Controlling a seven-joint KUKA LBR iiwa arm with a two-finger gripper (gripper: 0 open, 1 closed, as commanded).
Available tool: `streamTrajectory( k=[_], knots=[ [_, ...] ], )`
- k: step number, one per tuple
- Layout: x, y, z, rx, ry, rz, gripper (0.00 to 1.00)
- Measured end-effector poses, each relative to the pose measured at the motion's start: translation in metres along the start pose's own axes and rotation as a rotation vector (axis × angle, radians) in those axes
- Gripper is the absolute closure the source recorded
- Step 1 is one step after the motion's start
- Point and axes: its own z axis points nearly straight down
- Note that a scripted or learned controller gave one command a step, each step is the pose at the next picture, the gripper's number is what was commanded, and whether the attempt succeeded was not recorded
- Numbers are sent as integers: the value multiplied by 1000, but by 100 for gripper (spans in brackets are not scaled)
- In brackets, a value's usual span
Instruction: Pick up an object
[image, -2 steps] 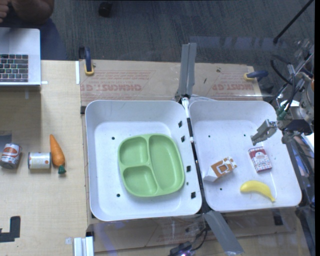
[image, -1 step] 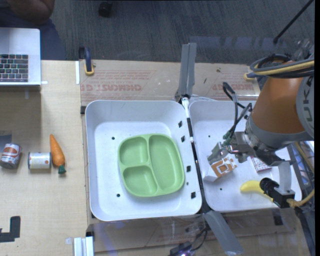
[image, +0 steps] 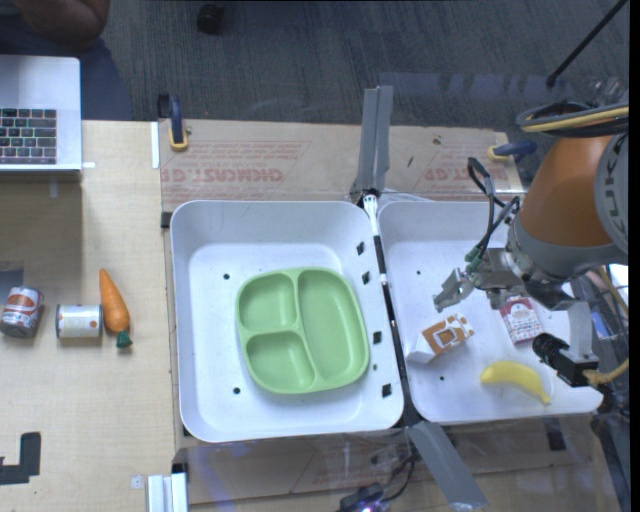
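Two white bins sit side by side on the tabletop (image: 90, 400). Left bin (image: 200, 330) has a green 3-compartment plate (image: 302, 330) in the middle. Right bin (image: 440, 250) has a small orange-and-white carton (image: 446, 337) near its left side, a red-and-white packet (image: 521, 322) to the right of that, and a banana (image: 515, 380) near the front edge. All 3 lie apart from one another.

Gripper (image: 452, 291) hangs over the right bin, just above/behind the carton; it looks small and greyish, can't tell how wide it is or whether it touches anything. Nothing visibly between its tips. Arm's orange band (image: 565, 195) & wrist cover the bin's far right corner; cables blur the detail there.

On the tabletop left of the bins: a carrot (image: 114, 304), 2 small cans (image: 78, 321) (image: 20, 310), and a laptop (image: 40, 112) cut off at the edge.
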Motion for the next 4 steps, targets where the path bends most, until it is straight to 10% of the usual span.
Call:
streamTrajectory(
  k=[1,2,3,4],
  knots=[
    [-25,16,100,0,1,-31,0],
    [-26,16,90,0,1,-30,100],
    [-59,-45,100,0,2,-269,100],
    [-10,4,-24,-1,0,-313,100]
  ],
)
